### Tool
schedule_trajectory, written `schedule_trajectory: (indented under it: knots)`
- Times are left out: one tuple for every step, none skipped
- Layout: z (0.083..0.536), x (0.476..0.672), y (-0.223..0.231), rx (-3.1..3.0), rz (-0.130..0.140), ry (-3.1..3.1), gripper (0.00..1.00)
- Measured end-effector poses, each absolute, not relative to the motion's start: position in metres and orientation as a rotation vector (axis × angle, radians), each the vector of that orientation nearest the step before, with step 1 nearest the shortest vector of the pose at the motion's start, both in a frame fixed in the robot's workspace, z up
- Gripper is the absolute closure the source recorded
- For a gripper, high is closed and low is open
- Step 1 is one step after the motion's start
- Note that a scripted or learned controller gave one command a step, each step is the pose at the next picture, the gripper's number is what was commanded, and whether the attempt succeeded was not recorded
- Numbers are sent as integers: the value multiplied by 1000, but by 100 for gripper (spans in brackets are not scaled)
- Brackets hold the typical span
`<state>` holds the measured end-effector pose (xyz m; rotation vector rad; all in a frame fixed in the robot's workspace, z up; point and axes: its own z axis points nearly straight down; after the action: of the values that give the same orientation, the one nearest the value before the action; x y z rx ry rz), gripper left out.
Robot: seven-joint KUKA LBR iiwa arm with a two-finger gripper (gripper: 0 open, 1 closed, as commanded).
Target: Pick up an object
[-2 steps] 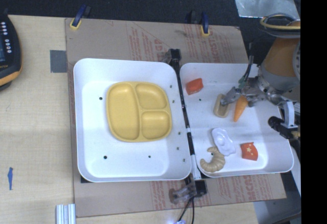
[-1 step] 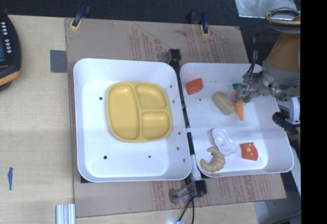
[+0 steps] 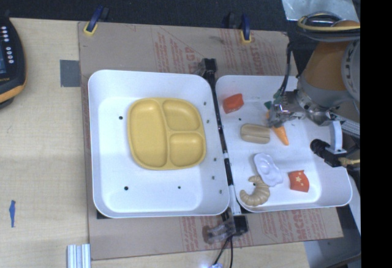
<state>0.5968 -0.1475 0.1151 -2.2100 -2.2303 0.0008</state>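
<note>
My gripper (image 3: pixel 279 112) hangs low over the right bin (image 3: pixel 331 196), near its upper middle. Just below its tip an orange carrot (image 3: pixel 281 134) lies on the bin floor, its upper end reaching under the gripper; I cannot tell whether they touch. A tan bread roll (image 3: pixel 255 133) lies just left of the carrot. An orange-red block (image 3: pixel 232 102) sits at the bin's upper left. Lower down are a white crumpled piece (image 3: pixel 268 169), a tan croissant (image 3: pixel 255 192) and a red piece (image 3: pixel 299 180).
The left bin (image 3: pixel 110 199) holds a yellow divided plate (image 3: pixel 166 133) in its middle. The grey and orange arm (image 3: pixel 327 62) stands over the right bin's upper right corner. Clamps (image 3: pixel 244 26) hold the cardboard under both bins.
</note>
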Motion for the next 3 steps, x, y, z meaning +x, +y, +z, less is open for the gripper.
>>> schedule_trajectory:
  knots:
    - [113,596,-150,-2216,4,-2224,0]
    - [119,656,-214,-2223,-1,-2230,0]
    - [91,656,-153,-2207,4,-2228,0]
